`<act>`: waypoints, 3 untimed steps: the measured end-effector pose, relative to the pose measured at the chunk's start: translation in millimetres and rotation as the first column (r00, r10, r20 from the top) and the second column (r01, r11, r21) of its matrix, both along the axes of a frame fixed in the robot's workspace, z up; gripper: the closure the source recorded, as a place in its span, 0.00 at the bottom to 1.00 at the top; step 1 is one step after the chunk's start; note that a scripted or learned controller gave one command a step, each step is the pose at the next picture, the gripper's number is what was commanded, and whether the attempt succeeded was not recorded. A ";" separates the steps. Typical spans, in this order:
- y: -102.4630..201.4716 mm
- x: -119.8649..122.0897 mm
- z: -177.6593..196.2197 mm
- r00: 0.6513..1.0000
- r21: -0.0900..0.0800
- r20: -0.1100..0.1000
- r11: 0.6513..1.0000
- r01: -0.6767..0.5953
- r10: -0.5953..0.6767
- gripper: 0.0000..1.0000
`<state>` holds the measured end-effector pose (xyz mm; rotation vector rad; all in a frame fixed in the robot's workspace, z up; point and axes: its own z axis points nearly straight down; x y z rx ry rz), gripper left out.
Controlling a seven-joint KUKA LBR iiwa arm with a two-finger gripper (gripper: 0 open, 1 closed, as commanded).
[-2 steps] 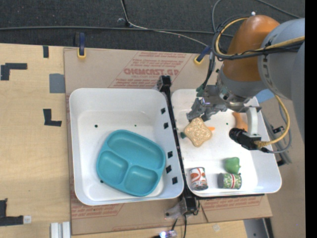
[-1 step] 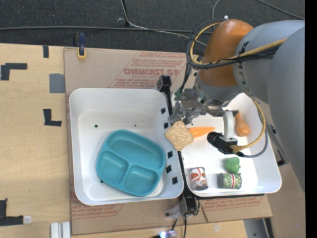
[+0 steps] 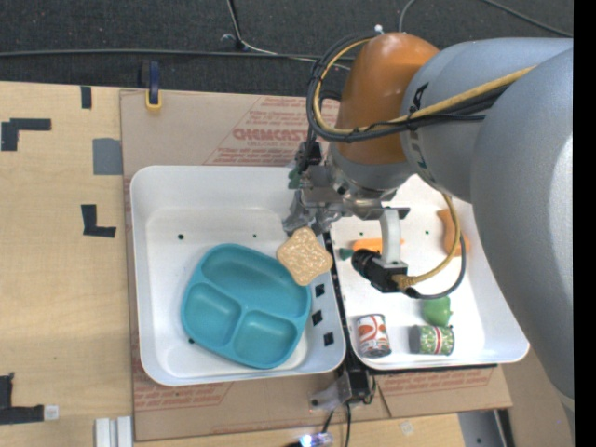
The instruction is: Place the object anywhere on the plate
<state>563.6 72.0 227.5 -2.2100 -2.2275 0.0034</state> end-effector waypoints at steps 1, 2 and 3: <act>54.6 -11.2 -4.3 1.000 -0.002 -0.001 1.000 0.001 -0.001 1.00; 107.5 -7.1 -17.0 1.000 -0.003 -0.001 1.000 0.001 -0.001 1.00; 130.5 1.0 -14.0 1.000 -0.002 0.000 1.000 0.003 -0.003 1.00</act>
